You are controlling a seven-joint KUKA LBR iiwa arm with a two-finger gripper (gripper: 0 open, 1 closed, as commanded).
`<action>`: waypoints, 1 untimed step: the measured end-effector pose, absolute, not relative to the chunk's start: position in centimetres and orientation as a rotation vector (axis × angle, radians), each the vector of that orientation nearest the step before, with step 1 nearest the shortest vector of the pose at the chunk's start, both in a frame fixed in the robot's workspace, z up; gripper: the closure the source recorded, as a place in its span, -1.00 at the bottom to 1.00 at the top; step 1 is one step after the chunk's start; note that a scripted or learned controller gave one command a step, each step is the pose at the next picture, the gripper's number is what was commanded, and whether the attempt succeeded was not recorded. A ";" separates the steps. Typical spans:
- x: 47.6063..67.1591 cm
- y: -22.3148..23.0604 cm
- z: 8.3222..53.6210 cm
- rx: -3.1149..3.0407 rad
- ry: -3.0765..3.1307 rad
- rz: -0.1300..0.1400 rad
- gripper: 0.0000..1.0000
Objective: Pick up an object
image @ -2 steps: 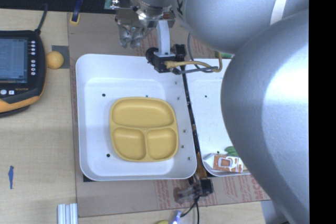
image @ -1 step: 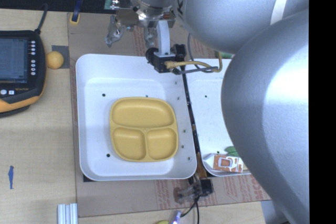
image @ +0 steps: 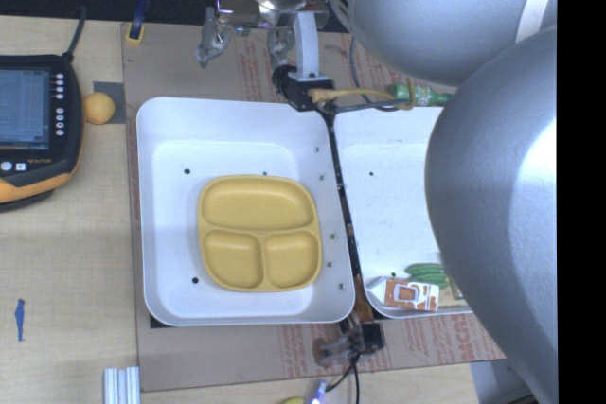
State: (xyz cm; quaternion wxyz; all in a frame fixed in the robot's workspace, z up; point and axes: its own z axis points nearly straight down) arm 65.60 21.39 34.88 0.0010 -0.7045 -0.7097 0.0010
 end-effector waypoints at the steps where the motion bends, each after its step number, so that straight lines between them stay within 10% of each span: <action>1: 65.6 16.5 30.2 -2.217 -2.225 0.007 -1.00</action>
